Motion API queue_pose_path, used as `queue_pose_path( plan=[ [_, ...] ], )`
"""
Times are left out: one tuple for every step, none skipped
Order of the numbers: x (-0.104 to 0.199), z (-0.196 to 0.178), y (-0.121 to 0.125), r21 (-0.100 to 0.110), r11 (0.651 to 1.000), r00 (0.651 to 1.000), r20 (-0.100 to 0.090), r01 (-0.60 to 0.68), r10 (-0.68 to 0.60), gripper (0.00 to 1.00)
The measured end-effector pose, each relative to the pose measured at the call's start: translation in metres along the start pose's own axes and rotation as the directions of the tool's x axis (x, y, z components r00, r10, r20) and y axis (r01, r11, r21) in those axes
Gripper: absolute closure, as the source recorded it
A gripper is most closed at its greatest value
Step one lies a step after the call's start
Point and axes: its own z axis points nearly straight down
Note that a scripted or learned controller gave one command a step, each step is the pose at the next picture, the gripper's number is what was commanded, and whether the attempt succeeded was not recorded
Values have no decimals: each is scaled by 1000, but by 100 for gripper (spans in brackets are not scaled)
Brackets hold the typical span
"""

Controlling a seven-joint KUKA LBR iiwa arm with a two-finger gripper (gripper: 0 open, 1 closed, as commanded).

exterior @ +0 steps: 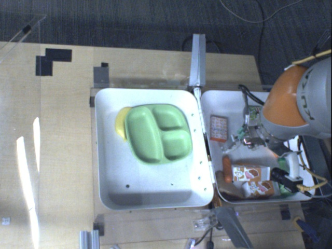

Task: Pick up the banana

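A yellow banana point(121, 123) peeks out from under the left edge of a green divided plate point(158, 133) in the left bin point(150, 196); most of the banana is hidden by the plate. My gripper point(249, 138) hangs over the middle of the right bin point(223, 101), far to the right of the banana, below the arm's orange band point(282, 105). It is low among the items there.
The right bin holds a small red packet point(219, 128), a brown sausage point(226, 170), a printed carton point(252, 179) and a green item point(283, 166) by the right wall. A metal post point(197, 61) stands behind the divider between the bins.
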Motion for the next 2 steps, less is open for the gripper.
queue_pose_path(
  plan=[
    [-3, -30, 27, -1, 990, 990, 1, 138, -138, 0],
    [5, 22, -27, 2, 990, 990, -1, 139, -139, 0]
  ],
)
